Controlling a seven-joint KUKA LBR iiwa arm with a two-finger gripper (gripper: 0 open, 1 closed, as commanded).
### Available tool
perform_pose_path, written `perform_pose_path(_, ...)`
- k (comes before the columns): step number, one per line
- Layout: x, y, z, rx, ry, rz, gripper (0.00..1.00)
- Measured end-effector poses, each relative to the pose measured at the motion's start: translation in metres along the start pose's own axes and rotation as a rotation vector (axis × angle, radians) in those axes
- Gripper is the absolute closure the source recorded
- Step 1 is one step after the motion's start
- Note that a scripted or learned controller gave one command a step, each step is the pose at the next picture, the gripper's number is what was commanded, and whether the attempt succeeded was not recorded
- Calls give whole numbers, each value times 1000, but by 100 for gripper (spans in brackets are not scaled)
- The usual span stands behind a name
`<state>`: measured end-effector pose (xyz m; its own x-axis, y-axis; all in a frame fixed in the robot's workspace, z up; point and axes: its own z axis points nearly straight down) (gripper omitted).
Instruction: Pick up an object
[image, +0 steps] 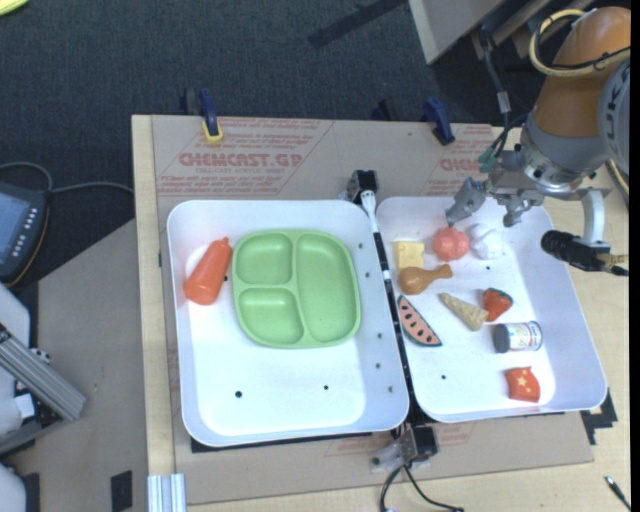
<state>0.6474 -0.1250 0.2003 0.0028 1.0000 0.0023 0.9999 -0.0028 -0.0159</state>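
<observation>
On the cardboard-covered bench stood two shallow white plastic bins (200, 400). The grey two-finger gripper (490, 205) hung spread open and empty above the right bin's far part, just over a round pink toy fruit (451, 242). Nothing was lifted yet; I judged the grasp remained.

Both bins, the left bin (200, 400) and the right bin (570, 330), are plain white; the left one carries a light green divided plate (297, 288) and an orange-red bottle (207, 272) at centre left of the frame. The right bin carries a pale yellow cheese block (408, 253), a pink-red round fruit (451, 243), a tan-orange drumstick (424, 277), a red watermelon slice (418, 322) with dark seeds and dark rind, a beige wedge (463, 310), a red strawberry (497, 303), a small can (516, 337) with a black, white and yellow label, and a red piece (522, 383) at lower right. The arm (585, 75) at upper right is grey with an orange band, and the bench board (160, 180) is tan with red lettering.
</observation>
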Motion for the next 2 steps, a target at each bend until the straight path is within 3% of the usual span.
perform_pose_path(1,0,3,-9,-15,-2,-3,0)
perform_pose_path(2,-6,3,36,-10,-2,-3,0)
